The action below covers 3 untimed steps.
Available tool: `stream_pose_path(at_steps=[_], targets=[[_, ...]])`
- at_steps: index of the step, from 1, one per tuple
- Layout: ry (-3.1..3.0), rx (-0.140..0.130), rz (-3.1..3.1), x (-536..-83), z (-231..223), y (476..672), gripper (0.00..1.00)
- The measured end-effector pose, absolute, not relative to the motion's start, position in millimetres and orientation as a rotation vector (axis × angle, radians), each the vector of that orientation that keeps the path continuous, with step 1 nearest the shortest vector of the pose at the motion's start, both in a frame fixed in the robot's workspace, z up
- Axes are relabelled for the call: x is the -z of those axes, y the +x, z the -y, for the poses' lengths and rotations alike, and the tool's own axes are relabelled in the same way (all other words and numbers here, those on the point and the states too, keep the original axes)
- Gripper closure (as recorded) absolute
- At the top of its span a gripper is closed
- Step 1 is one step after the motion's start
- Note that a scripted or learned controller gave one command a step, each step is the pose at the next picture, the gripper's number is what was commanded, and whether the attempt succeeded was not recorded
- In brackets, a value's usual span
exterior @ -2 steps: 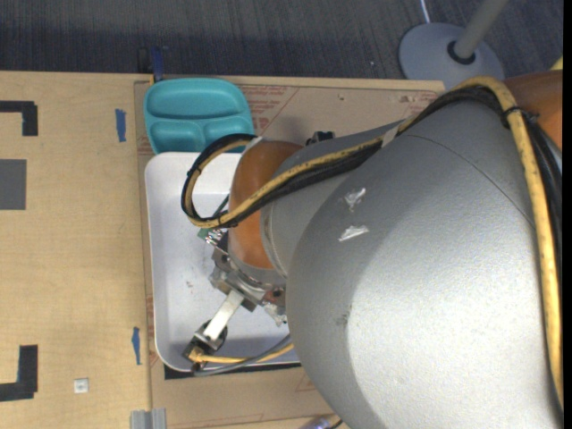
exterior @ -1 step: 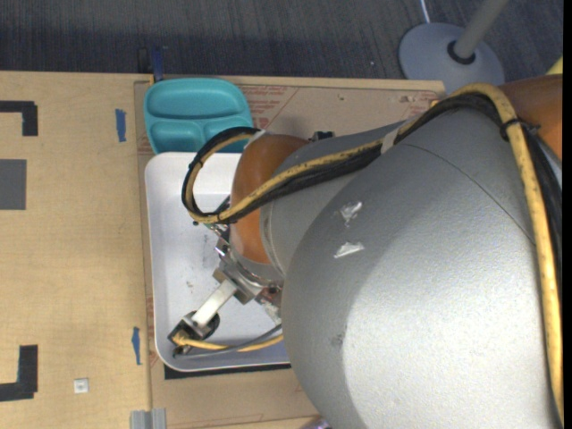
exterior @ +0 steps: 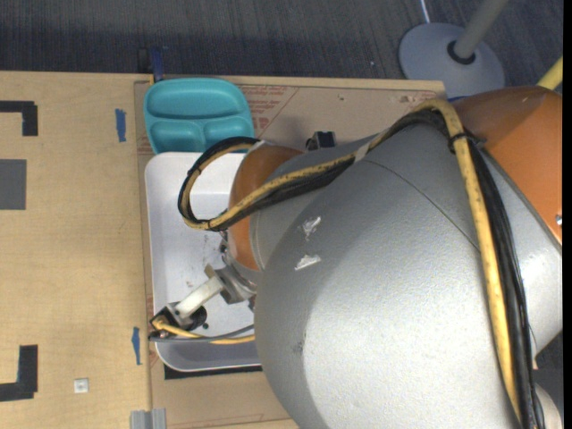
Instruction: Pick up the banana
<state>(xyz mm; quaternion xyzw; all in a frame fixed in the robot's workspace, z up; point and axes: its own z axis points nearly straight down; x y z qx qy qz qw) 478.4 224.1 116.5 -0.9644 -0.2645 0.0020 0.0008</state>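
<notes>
One white bin (exterior: 165,239) sits on the worktop (exterior: 71,239), with one teal tray (exterior: 197,114) at its far rim. The arm (exterior: 384,275) covers the bin's right side, leaving its left strip bare. Whether the arm grips anything cannot be told.

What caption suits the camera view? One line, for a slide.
Grey, orange-banded arm reaches down into a white bin, teal tray at its far end.

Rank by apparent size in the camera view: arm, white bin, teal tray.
1. Arm, though nearness to the camera inflates it.
2. White bin, partly covered by the arm.
3. Teal tray.
</notes>
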Motion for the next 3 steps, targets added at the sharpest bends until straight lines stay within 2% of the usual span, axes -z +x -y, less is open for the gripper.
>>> stream_pose_path(at_steps=[1,2,3], targets=[[-3.119,-0.004,0.357,-116,-152,478.6,0.00],[-3.125,-0.001,0.315,-132,-216,478.8,0.00],[-3.125,-0.001,0.313,-142,-216,479.1,1.00]])
